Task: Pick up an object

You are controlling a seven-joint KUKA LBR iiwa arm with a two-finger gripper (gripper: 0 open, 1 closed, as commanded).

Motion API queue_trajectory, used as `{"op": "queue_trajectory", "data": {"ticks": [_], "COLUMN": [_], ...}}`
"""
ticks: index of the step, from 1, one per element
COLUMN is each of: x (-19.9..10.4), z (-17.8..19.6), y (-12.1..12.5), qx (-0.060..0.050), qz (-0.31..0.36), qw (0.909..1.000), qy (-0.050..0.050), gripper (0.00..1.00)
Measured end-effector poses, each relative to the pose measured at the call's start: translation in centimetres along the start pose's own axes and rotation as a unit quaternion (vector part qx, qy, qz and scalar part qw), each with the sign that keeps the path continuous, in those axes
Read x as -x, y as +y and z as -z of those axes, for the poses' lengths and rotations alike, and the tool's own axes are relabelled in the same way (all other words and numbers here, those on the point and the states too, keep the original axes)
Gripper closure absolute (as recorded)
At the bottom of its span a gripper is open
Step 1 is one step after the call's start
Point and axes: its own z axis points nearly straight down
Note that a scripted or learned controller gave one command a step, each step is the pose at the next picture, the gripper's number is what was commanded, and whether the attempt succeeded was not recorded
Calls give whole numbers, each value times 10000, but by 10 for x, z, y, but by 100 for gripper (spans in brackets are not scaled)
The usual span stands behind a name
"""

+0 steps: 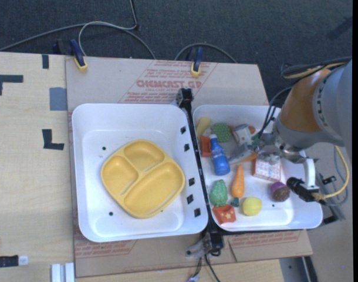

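The right bin holds several small toys. Among them are a blue bottle, an orange carrot, a green vegetable, a red block, a yellow lemon, a purple ball and a red-and-white box. My gripper reaches in from the right and sits low in the middle of this bin, between the blue bottle and the red-and-white box, just above the carrot. The arm's wrist hides part of it.
The left bin holds a yellow divided plate. At the back of the right bin lie a yellow piece, a green ball and a small box. A black divider runs between the bins. Cables lie behind the bench.
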Motion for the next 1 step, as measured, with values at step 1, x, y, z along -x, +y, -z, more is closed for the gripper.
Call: {"op": "queue_trajectory", "data": {"ticks": [1], "x": [4], "z": [10], "y": [3], "qx": [37], "qz": [-3], "qw": [10000], "qy": [-48], "gripper": [100]}}
